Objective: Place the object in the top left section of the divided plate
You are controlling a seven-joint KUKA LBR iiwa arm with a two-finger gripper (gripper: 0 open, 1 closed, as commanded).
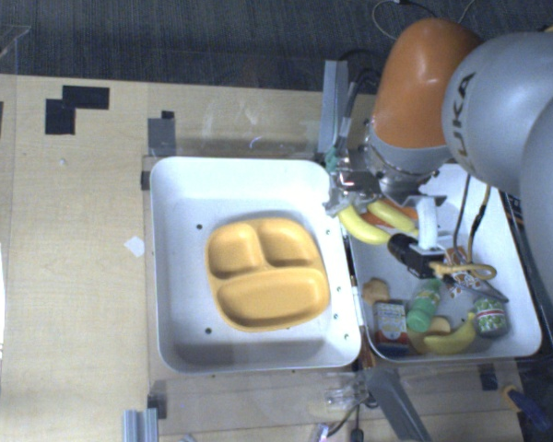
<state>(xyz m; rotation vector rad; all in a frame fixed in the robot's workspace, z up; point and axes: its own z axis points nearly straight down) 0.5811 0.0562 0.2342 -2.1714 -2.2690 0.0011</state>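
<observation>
The grey arm (pixel 498 90) is reaching in over the right bin (pixel 525 339), its end effector (pixel 373 196) hanging just above a yellow banana (pixel 364 227) near that bin's upper left corner; whether it is gripping the banana cannot be told. The left bin (pixel 170 247) is holding the yellow divided plate (pixel 265 272), sitting flat at its middle. Small items are lying along the right bin's lower edge, among them a second banana (pixel 447 338).

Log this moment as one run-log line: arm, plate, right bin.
arm: over right bin | gripper: low by banana, grasp unclear | divided plate: in left bin, sections bare | status: placement not done
</observation>
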